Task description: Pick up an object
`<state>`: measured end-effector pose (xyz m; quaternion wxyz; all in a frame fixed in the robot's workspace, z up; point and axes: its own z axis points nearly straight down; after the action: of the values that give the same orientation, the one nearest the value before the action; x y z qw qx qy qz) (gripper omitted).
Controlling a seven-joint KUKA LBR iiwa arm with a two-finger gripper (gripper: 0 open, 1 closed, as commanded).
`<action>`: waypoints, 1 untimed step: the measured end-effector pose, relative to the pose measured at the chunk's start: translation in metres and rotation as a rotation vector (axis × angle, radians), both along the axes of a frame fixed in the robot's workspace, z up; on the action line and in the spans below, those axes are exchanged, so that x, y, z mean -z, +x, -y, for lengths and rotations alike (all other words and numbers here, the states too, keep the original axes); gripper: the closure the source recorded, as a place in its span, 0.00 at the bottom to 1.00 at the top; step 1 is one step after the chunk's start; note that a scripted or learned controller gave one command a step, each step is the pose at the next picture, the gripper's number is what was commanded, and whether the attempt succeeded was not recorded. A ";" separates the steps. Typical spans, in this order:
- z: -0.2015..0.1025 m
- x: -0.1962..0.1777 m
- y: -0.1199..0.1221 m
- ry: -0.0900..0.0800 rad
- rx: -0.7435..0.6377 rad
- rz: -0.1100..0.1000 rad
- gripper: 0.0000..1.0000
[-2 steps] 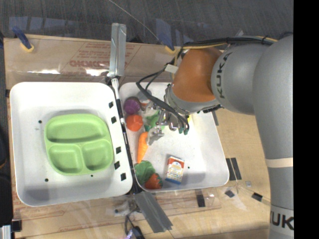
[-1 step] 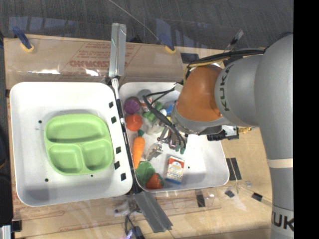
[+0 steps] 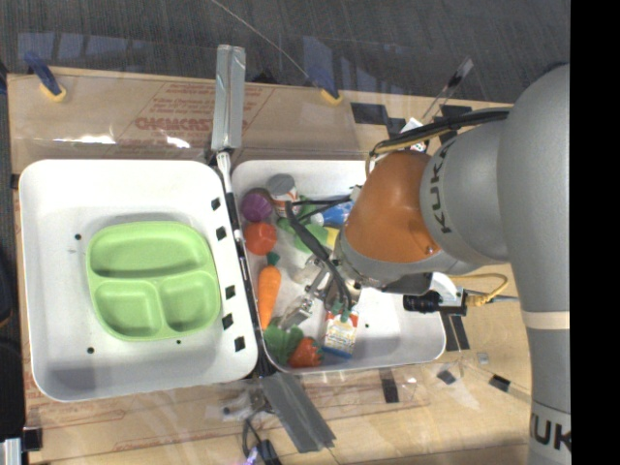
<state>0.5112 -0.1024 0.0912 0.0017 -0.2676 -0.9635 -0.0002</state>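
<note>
My gripper reaches down into the right bin from under the orange wrist band. It hangs among the toys, just right of an orange carrot and above a small printed carton. A purple toy and a red-orange round toy lie at the bin's left wall. In the near corner sit a green toy and a red toy. The wrist hides much of the bin's middle.
The left bin holds a green divided plate. A grey piece and blue and green items lie at the right bin's far side. A metal post stands behind the divider between the bins.
</note>
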 end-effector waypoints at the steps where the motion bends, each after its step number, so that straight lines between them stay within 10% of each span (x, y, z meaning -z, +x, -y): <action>1: -0.001 -0.010 0.002 0.000 -0.008 0.002 1.00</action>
<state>0.5127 -0.1014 0.1016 0.0009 -0.2638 -0.9646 -0.0006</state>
